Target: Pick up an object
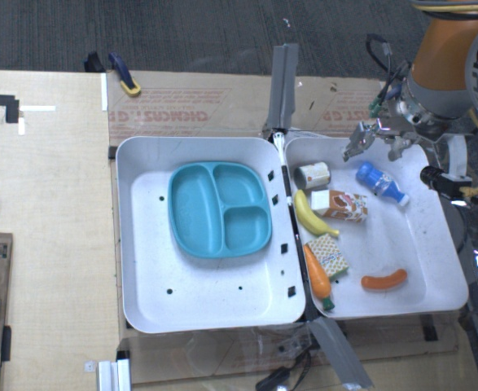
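Found the tool (pixel 377 145) hanging over the far edge of the right bin (pixel 444 255), with its two fingers spread apart and nothing between them. Saw no contact with any object.

Counted several candidates in that bin: a blue bottle (pixel 381 183) lying on its side, just below the tool and the closest to it; a small grey can (pixel 313 173) near the far left corner; a banana (pixel 310 214) along the left wall, touching a small carton (pixel 346 206); a carrot (pixel 317 277) beside a checked pad (pixel 330 255); and a sausage (pixel 383 280), well apart from the others at the near side.

Judged the blue bottle to be the likely target. Probably light, stiff plastic, round and smooth, so apt to roll or slip out. Better to close across the body near the middle, at a right angle to its long axis, and not on the narrow cap end.

Noted the sausage as an easy alternative, with free space around it. Considered the banana harder, being pressed near the wall.

Saw a teal divided plate (pixel 220 209) in the left bin (pixel 141 251).
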Controlling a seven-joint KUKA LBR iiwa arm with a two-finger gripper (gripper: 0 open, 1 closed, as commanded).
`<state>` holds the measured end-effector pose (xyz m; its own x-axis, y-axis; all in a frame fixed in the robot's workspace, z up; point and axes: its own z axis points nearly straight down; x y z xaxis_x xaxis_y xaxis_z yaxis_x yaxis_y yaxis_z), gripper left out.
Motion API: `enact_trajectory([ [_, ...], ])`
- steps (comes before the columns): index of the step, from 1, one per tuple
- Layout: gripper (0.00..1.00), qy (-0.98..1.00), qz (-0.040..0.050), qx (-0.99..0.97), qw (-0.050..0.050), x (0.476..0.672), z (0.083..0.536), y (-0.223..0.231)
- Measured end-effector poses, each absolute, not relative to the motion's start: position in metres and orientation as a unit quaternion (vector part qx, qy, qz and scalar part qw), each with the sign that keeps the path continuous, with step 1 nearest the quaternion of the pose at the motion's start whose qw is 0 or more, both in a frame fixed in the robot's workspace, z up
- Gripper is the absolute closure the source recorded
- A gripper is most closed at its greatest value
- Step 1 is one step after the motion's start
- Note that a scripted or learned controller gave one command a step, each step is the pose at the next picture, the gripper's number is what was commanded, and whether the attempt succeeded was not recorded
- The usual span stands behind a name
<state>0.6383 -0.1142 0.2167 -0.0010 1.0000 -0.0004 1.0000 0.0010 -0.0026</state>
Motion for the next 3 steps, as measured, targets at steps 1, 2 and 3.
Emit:
enact_trajectory([
  [1,0.00,-0.709,-0.0067,-0.705,-0.011,0.6298,0.1158,-0.1512],
  [2,1.00,-0.707,-0.0053,-0.707,-0.010,0.6289,0.1243,-0.1527],
  [3,0.00,-0.707,-0.0053,-0.707,-0.010,0.6289,0.1242,-0.1526],
])
